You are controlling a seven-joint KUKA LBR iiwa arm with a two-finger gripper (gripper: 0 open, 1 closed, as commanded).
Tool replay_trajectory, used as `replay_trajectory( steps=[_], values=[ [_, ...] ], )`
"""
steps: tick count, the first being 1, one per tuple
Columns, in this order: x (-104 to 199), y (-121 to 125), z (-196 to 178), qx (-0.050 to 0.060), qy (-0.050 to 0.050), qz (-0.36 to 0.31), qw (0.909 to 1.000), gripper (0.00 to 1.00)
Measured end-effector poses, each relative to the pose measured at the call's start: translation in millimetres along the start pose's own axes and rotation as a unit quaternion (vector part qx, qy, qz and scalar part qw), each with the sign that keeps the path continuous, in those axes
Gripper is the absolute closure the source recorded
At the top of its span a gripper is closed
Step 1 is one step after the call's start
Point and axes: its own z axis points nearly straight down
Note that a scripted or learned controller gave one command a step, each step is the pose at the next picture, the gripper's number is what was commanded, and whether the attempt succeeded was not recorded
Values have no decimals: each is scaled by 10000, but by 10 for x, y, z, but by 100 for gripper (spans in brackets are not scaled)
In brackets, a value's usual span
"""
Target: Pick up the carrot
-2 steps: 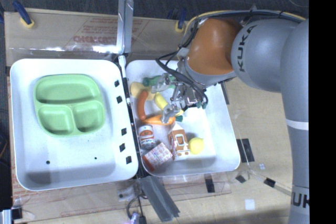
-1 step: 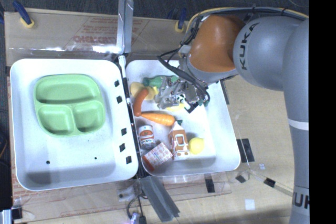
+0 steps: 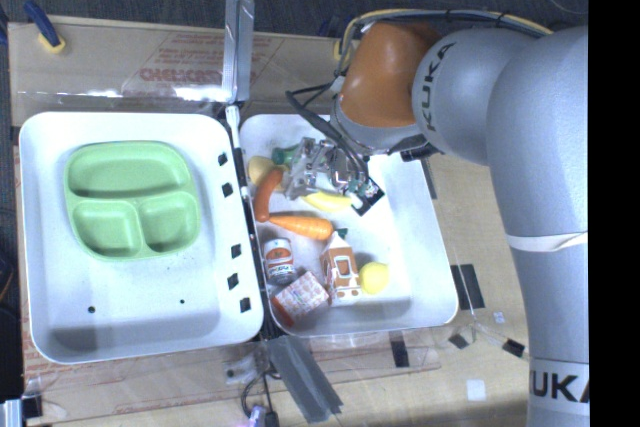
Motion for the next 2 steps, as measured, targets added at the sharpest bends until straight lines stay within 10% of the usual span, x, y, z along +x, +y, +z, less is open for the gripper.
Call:
replay_trajectory(
  steps=[1,2],
  values=[
    [192,-107,6,-2,22,-704,9975,100],
    [190,-109,4,-2,19,-702,9975,0]
  ],
)
